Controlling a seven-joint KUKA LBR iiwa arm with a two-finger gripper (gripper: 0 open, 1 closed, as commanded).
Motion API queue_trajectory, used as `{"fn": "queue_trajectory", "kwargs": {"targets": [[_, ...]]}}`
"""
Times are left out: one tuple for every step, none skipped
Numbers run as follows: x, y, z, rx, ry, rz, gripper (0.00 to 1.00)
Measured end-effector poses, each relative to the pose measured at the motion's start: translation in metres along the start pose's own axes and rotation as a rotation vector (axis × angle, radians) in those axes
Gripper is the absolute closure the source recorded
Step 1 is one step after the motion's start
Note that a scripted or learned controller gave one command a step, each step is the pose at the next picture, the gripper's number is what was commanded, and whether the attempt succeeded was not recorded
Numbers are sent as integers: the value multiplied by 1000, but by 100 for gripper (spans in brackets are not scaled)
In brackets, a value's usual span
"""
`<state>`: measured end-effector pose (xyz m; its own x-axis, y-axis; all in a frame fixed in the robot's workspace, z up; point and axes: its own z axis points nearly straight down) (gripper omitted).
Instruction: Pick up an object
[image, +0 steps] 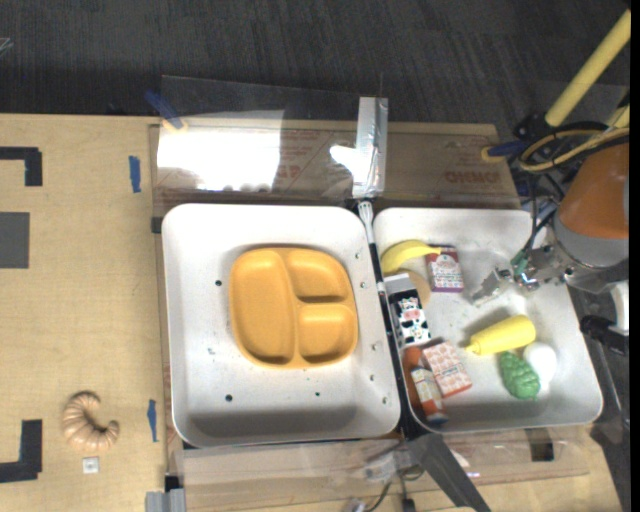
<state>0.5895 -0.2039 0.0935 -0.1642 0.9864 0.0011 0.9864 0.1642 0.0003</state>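
A tan cardboard-covered table (80, 300) carries two shallow white bins side by side; dark floor lies beyond its upper edge. The left bin (190, 260) holds one yellow divided tray (293, 304). The right bin (570, 395) holds one banana (403, 253), three small cartons (445, 270), one yellow corn cob (500, 335), one green object (519, 374) and one white ball (541, 358). One pale curled object (90, 420) lies on the table at lower left. The tool (505, 280) hangs over the right bin's upper part, above the corn cob; whether it is open or closed cannot be told.
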Motion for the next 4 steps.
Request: {"fn": "queue_trajectory", "kwargs": {"targets": [[27,-38,6,-4,-3,-62,0],[50,-101,6,-6,-5,-427,0],[49,-98,-6,-14,-10,-426,100],[100,-82,5,-7,-8,-115,100]]}}
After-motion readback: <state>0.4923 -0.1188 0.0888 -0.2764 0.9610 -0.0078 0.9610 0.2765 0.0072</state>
